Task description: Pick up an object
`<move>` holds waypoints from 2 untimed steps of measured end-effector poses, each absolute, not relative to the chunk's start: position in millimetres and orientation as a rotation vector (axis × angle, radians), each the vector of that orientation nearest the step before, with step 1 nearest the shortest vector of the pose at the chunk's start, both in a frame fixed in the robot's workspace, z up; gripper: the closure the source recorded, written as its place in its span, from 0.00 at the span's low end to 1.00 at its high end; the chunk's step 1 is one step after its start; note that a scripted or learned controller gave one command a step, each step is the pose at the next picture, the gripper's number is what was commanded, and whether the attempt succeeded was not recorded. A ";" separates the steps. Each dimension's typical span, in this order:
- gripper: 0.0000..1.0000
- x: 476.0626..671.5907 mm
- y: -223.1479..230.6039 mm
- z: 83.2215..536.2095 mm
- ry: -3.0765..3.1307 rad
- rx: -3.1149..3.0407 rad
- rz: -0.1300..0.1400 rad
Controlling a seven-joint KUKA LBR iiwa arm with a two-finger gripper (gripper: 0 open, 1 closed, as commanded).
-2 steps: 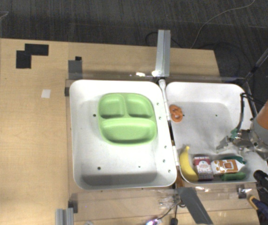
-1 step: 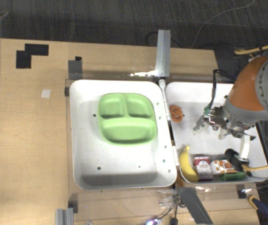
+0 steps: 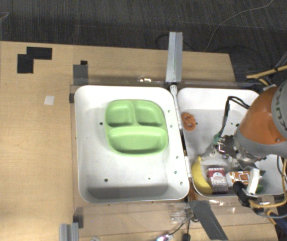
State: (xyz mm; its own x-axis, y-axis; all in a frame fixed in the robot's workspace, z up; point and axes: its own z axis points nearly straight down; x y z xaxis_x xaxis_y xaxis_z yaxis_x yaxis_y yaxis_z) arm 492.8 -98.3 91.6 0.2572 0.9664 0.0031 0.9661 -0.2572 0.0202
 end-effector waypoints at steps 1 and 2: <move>0.00 492.8 -98.3 91.5 1.906 2.480 0.023; 1.00 496.0 -95.9 102.5 1.909 2.476 0.034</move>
State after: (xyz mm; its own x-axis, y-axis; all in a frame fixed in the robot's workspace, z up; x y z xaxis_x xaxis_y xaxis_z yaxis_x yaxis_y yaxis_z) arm 496.0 -95.9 102.5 0.2543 0.9671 0.0080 0.9668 -0.2544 0.0255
